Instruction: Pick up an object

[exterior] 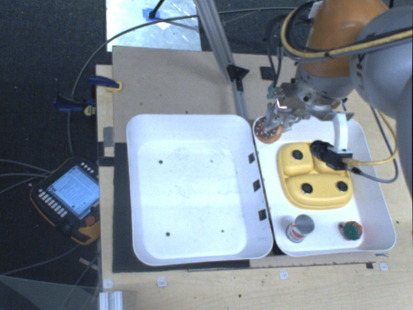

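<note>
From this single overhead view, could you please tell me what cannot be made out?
- Gripper: its tip is blurred against the round brown object, so contact is unclear.
- Yellow object: a black part and a white strap cover its top right.
- Small green object: too small to identify.
- Arm: cut off by the right edge.

The arm reaches in from the right, its end effector low over the far left corner of the right bin, just above a small brown ring-shaped object. A yellow moulded piece, a small can and a green item lie nearby. The left bin sits alongside.
</note>
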`<control>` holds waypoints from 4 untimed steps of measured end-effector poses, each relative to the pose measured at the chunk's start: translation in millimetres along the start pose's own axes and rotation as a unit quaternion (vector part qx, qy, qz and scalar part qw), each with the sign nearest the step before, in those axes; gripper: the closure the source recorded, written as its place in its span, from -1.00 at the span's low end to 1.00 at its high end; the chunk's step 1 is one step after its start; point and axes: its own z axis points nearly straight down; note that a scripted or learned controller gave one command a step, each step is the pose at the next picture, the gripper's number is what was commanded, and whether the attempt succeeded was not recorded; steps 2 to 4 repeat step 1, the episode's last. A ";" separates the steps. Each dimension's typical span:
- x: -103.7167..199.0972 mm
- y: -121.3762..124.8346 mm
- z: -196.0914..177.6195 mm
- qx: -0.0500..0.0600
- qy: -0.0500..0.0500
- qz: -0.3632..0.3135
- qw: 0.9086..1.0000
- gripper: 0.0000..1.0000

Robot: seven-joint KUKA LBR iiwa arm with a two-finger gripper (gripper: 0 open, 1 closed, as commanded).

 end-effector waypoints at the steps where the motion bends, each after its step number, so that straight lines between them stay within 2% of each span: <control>1: 55.9 2.2 25.2 0.001 0.000 0.000 1.000 1.00; 4: 55.9 2.2 25.2 0.001 0.000 0.000 1.000 1.00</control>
